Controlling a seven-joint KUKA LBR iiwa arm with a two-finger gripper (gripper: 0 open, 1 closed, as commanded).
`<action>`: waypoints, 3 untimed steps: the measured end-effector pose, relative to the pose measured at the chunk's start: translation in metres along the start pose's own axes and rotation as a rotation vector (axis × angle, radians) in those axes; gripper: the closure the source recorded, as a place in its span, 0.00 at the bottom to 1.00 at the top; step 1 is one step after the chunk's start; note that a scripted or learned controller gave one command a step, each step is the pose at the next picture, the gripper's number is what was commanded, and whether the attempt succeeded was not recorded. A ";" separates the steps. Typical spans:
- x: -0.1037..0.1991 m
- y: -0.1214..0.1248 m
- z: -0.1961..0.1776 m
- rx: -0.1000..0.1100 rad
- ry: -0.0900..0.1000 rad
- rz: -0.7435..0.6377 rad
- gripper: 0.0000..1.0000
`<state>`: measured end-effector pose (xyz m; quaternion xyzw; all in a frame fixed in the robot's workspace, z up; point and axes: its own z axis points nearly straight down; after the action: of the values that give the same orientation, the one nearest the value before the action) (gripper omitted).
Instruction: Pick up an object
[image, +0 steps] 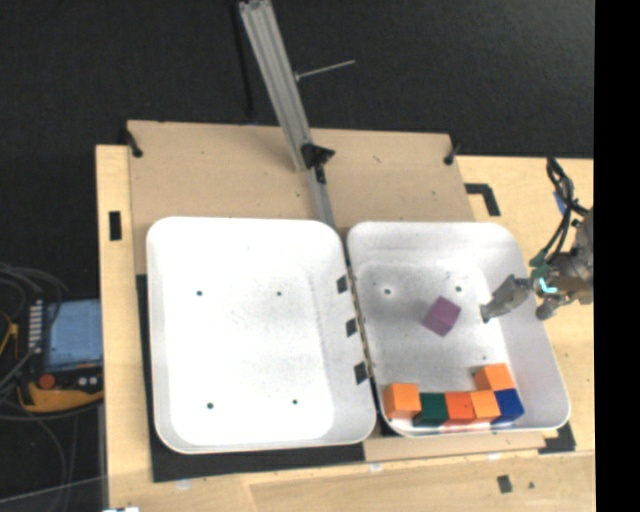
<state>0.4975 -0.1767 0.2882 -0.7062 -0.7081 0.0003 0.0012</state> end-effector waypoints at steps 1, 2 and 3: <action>0.000 0.001 -0.002 -0.004 -0.001 0.001 0.00; -0.010 0.006 0.049 0.002 -0.003 0.005 0.00; -0.012 0.004 0.091 0.002 -0.002 0.005 0.00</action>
<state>0.5018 -0.1885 0.1973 -0.7079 -0.7063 0.0018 0.0012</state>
